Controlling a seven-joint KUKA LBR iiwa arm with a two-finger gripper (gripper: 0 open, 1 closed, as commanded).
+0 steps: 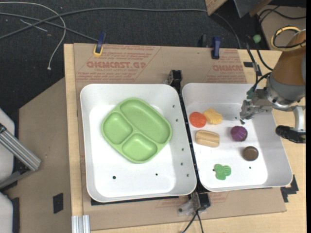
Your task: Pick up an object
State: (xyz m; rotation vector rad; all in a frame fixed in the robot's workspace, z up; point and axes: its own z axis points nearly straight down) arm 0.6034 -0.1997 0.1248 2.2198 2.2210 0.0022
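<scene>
Grey arm [284,89] — orange band, metallic tool [244,114]

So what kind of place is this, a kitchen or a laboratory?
Most likely a robotics lab, not a kitchen. A robot arm reaches over two white bins set on a cardboard-covered bench, toy food such as a purple piece lies in one bin, and loose cables lie on the floor.

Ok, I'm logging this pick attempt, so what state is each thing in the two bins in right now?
Green three-compartment plastic plate: flat in the left white bin, nothing in it.
Orange round toy: touching the yellow toy.
Tan bread-shaped toy: lying flat.
Purple round toy: loose, below the pincer.
Brown round toy: loose.
Green leafy toy: loose, near the front wall.
</scene>
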